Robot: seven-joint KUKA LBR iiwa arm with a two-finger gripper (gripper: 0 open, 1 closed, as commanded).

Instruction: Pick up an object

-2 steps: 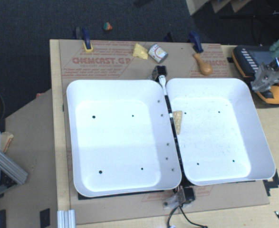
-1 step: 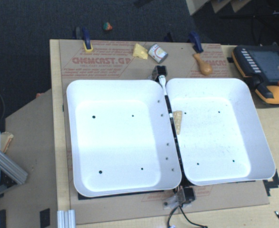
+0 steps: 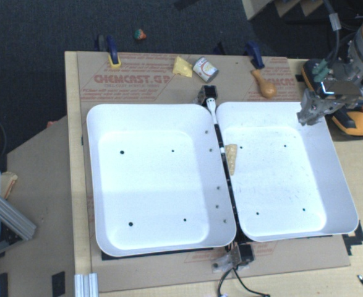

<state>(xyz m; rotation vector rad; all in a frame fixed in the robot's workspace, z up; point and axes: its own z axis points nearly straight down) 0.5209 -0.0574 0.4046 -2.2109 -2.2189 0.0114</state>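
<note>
The gripper (image 3: 309,117) is seen at the right bin's (image 3: 329,184) two o'clock rim; whether it is spread cannot be told; a tan wedge (image 3: 230,158) is lying at that bin's nine o'clock edge, against the left bin (image 3: 107,184).

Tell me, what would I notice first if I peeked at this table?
Two big white bins sit side by side on the bench: the left bin and the right bin. One small tan wedge lies in the right bin, against its left wall. The robot's gripper hangs over that bin's top right corner, and bits like a yellow piece and a wooden-looking knob rest on the board behind the bins.
</note>
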